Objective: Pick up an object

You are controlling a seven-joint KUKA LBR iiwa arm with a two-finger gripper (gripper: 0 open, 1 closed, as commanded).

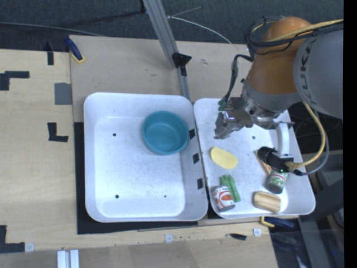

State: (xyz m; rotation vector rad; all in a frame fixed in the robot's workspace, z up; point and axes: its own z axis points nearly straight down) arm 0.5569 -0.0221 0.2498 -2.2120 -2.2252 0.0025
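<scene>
Lying below tool (225, 128): yellow piece (223, 158)

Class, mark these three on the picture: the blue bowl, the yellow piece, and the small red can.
blue bowl (165, 132): camera view, middle of its inside.
yellow piece (224, 158): camera view, centre of its top face.
red can (223, 198): camera view, on its label side.

We see a blue bowl (165, 132) upright in the left bin; in the right bin lie a yellow chip (223, 158), green stalk (230, 187), can (223, 198), bread roll (266, 201) and bottle (276, 180).
</scene>
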